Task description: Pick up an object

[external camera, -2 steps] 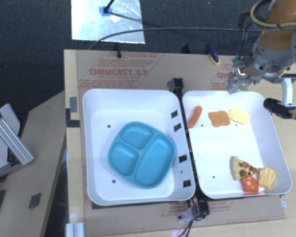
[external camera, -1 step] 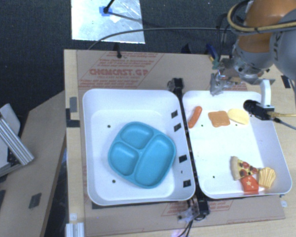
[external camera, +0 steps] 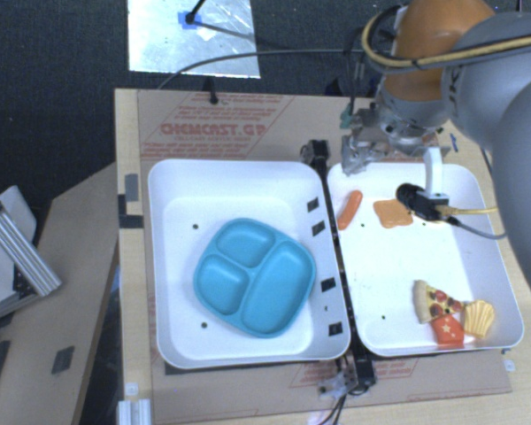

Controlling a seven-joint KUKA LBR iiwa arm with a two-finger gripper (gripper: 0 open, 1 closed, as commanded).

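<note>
My gripper (external camera: 360,155) hangs over the far left corner of the right bin (external camera: 491,264), under the orange-banded wrist. Just below it lies a small orange sausage-shaped piece (external camera: 349,209), slanted beside the bin's left wall. To its right rests a flat tan-orange piece (external camera: 392,213). In the near right corner sit a pizza slice (external camera: 432,300), a red piece (external camera: 449,330) and a yellow ridged shell (external camera: 480,317), packed together. Nothing can be seen held by the gripper.
A blue divided plate (external camera: 255,275) lies in the left bin (external camera: 173,237). A black fitting (external camera: 418,199) with a white bracket and a thin cable reaches over the right bin's far side. A metal rail stands at the left edge.
</note>
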